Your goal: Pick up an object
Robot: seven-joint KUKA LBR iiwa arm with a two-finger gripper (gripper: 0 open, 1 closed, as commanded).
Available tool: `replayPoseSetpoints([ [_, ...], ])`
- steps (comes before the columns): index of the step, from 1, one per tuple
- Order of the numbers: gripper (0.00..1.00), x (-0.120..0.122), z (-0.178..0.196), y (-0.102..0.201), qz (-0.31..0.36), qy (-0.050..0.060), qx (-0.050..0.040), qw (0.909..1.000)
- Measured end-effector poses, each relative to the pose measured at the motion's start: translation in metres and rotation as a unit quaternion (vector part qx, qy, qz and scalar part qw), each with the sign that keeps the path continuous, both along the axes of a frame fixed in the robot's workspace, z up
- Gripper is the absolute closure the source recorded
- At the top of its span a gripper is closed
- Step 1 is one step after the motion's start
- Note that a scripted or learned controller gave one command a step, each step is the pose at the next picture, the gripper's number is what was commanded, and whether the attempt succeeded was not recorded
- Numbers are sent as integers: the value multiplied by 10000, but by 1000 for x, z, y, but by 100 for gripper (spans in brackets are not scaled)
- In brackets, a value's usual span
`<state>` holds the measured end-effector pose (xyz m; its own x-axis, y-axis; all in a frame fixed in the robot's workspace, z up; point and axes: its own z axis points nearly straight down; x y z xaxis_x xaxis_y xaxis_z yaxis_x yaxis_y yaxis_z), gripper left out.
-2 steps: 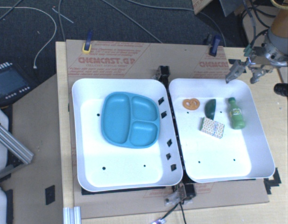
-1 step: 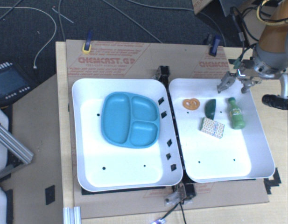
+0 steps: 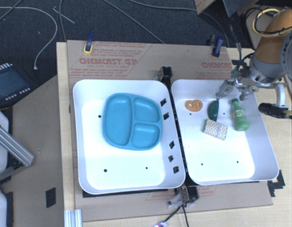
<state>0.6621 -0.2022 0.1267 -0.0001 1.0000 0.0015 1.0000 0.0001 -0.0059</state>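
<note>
Two shallow white bins sit side by side on the bench below me. The left bin [image 3: 89, 169] holds one thing, a blue divided plate [image 3: 132, 121] with three compartments, lying flat toward the bin's far half. The right bin [image 3: 231, 169] holds four small things, all clustered in its far half: a pretzel [image 3: 194, 105] on the left, a dark green rounded object [image 3: 213, 110] just right of it, a patterned packet [image 3: 215, 129] just nearer than those two, and a green bottle [image 3: 239, 115] lying on its side at the right of the cluster.

My gripper [image 3: 235, 90] hangs over the far right part of the right bin, my arm coming in from the right. My fingers are spread apart with nothing between them. The green bottle lies just nearer than my right finger, its cap end close to the fingertip. The dark green object lies just near my left finger. The pretzel is further left, and the packet is nearer still, apart from my fingers.
</note>
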Motion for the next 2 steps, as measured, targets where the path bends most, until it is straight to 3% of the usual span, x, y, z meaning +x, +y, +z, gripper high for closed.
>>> replayPoseSetpoints([
  [1,0,0,-44,1,9,-10,-2,10000],
  [2,100,2,-29,1,13,-39,-10,10000],
])
